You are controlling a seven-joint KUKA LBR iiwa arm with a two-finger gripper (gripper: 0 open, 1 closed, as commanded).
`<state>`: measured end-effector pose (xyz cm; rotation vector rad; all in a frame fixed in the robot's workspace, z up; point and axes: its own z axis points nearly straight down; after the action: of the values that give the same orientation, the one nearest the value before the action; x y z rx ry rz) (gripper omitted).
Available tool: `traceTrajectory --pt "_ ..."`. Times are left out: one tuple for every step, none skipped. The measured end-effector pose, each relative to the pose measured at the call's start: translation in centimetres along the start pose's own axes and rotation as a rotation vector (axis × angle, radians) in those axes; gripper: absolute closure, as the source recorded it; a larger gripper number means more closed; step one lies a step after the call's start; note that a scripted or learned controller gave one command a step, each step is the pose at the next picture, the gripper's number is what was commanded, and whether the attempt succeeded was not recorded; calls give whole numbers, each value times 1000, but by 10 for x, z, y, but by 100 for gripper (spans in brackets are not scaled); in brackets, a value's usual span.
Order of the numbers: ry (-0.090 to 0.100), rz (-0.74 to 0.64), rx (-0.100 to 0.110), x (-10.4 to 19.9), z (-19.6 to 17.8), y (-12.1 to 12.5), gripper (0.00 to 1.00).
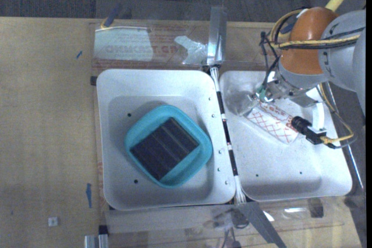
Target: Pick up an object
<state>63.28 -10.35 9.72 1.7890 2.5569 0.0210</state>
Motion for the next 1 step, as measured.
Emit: traceTrajectory --pt "-4 -42 -1 2 0 -3 0"
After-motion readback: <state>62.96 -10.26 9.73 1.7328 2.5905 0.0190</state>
